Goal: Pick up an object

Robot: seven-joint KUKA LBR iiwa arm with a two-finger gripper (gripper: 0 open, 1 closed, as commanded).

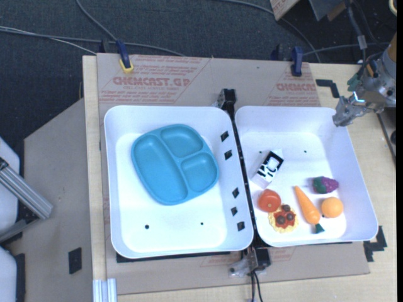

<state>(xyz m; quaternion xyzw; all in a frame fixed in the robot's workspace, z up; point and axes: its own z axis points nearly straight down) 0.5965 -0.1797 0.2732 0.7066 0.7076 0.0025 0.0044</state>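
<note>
Nearest the camera, along the near side of the right-hand shallow white bin, lies a cluster of toy foods: a small round yellow piece topped with dark red berries, a red tomato-like ball touching it on its far-left side, an orange plastic carrot with its long axis running from far-left to near-right, a round orange fruit just right of the carrot, and a small purple grape bunch just beyond that fruit. A little farther and to the left rests a black-and-white printed card or box, tilted. The left-hand shallow white bin holds one thing, a light-blue plastic plate with three compartments, lying in its far half. Farthest off, the two-finger gripper hangs above the far right corner of the right-hand bin; whether it is released or clenched cannot be told, and nothing is seen in its grasp. The candidate objects thus lie nearer and to the left of the gripper, well apart from it; the grape bunch and the round fruit appear closest, so the coming move likely calls for travel toward the near side, then descent.
</note>
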